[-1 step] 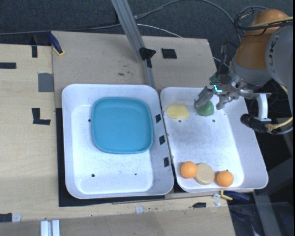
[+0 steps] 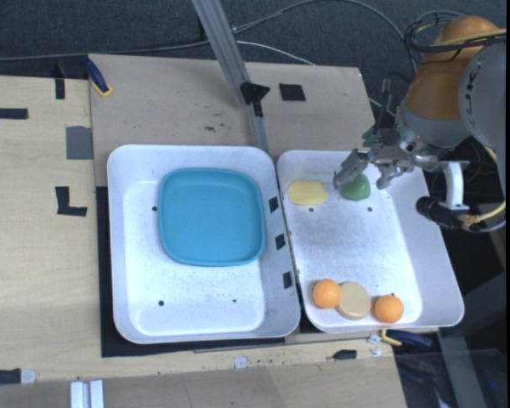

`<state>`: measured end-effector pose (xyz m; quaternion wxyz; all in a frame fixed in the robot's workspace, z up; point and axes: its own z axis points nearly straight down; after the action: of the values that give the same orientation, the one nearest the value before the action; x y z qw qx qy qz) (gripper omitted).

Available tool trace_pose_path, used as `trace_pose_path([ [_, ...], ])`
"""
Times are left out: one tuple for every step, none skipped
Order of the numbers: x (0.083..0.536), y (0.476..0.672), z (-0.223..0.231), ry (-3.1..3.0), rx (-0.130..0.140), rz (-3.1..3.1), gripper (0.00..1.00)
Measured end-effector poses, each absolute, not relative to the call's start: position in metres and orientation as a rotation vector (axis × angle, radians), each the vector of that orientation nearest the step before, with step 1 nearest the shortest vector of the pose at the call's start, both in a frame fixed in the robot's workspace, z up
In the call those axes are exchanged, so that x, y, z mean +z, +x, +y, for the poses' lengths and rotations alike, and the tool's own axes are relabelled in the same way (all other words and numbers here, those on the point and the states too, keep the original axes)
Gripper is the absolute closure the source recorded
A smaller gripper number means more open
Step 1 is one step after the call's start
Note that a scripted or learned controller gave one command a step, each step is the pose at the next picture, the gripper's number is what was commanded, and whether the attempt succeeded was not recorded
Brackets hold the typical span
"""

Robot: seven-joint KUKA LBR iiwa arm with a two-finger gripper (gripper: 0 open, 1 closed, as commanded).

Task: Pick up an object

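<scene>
The tool (image 2: 367,175) is over the right bin (image 2: 425,253), its fingers around a green object (image 2: 355,189), beside a yellow piece (image 2: 307,194).

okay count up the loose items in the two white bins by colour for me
Blue plate: 1
Yellow piece: 1
Green ball: 1
Orange balls: 2
Tan disc: 1
Total: 6

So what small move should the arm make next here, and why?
Probably lift straight up a little and check the hold. The gripper sits at the green object in the right bin's far corner, its fingers flanking the top, but whether they clamp it is unclear. The yellow piece lies apart, to the camera's left.
</scene>
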<state>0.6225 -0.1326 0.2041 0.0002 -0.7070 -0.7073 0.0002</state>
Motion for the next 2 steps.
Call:
trace_pose_path([
  [0.158,0.618,-0.139,-2.219,0.005,-2.219,0.00],
  [0.104,0.620,-0.148,-2.219,0.005,-2.219,0.00],
])
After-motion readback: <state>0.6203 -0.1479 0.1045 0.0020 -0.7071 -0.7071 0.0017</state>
